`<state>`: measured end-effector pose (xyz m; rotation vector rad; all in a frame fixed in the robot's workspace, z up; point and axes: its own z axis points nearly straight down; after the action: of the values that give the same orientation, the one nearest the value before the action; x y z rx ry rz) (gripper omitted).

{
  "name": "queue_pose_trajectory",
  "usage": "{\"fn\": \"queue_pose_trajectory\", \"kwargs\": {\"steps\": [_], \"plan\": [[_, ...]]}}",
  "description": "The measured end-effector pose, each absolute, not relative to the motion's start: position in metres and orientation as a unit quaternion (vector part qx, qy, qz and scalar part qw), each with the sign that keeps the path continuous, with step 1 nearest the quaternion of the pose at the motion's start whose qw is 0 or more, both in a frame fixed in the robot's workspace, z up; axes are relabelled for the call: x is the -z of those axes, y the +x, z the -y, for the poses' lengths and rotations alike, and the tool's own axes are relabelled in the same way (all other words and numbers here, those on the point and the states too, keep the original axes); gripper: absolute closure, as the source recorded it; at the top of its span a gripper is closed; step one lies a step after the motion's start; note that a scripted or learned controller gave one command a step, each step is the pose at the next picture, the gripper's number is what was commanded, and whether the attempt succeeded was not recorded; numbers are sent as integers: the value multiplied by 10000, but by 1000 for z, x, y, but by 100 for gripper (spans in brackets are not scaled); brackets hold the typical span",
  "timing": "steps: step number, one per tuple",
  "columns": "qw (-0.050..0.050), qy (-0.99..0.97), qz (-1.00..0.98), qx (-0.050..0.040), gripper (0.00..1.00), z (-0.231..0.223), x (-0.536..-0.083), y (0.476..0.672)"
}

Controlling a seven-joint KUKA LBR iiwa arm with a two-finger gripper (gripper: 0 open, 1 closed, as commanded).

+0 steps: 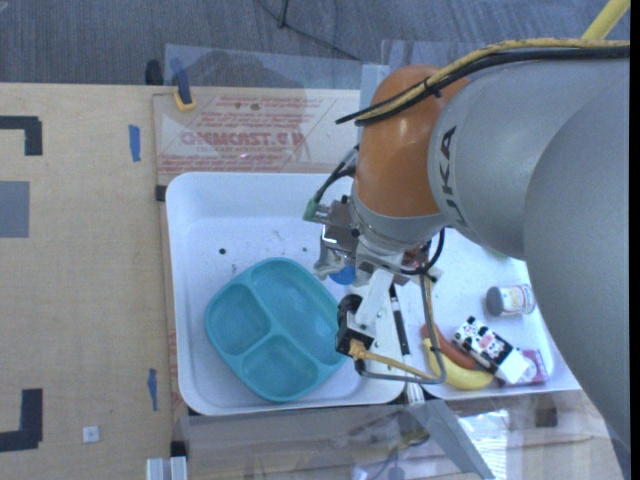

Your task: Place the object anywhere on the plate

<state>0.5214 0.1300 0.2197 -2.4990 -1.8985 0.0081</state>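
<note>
Plate (240, 323): 1, bare in all three compartments, just beside the jaws. Placing not done, as far as I can judge. Jaws open or closed: cannot tell. Candidate objects lie on the jaws' far side from the plate, in the other bin (465, 268): 1 banana (462, 373), 1 small bottle (508, 299), 1 spotted toy (482, 343).
</note>
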Motion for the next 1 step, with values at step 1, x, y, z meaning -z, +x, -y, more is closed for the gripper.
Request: {"fn": "queue_pose_trajectory", "kwargs": {"steps": [1], "plan": [[14, -7478, 6640, -26, 100, -186, -216, 479]]}}
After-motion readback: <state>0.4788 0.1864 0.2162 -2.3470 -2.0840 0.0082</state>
